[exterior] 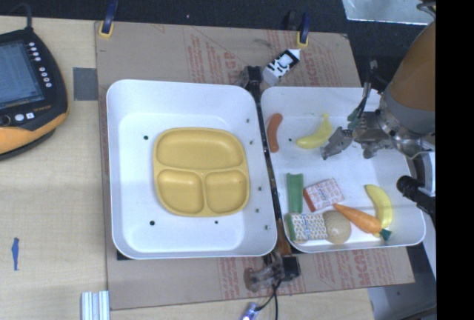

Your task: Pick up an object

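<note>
The right bin [337, 98] holds several toy foods. A red sausage [274, 131] lies at its left wall and a yellow banana [316, 135] beside it. Lower down are a green block [295, 191], a red and white box [324, 194], a patterned box [307, 226], a beige ball [338, 228], a carrot [358, 218] and a second banana [380, 205]. My gripper [350, 148] hangs over the bin's upper middle, just right of the first banana. It is open, and its two fingers are spread with nothing between them.
The left bin [118, 163] carries a yellow divided plate [201, 169]. A teach pendant [26, 89] lies at the bench's left edge. A black and white tag [281, 64] sits above the gap between the bins. The arm's body [415, 81] covers the right bin's far right side.
</note>
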`<state>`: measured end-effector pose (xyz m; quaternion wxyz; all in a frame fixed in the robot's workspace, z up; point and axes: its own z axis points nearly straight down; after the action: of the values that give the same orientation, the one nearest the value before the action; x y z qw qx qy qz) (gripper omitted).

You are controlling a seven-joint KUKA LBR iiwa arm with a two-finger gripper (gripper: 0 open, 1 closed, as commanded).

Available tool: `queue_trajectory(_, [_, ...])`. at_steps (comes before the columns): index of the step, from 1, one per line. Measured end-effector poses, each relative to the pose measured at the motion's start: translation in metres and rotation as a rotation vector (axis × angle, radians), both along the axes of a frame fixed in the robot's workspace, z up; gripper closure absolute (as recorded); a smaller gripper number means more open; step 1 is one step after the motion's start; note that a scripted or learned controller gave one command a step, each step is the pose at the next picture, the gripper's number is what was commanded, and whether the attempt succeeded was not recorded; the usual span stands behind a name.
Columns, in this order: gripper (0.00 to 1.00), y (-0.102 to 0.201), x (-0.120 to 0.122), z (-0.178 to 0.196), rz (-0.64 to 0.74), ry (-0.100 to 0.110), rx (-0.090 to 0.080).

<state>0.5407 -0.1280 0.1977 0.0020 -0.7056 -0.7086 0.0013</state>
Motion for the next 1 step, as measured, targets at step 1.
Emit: queue_trajectory(1, [0.00, -0.0088, 0.1035, -0.0865, 0.002, 0.001, -0.001])
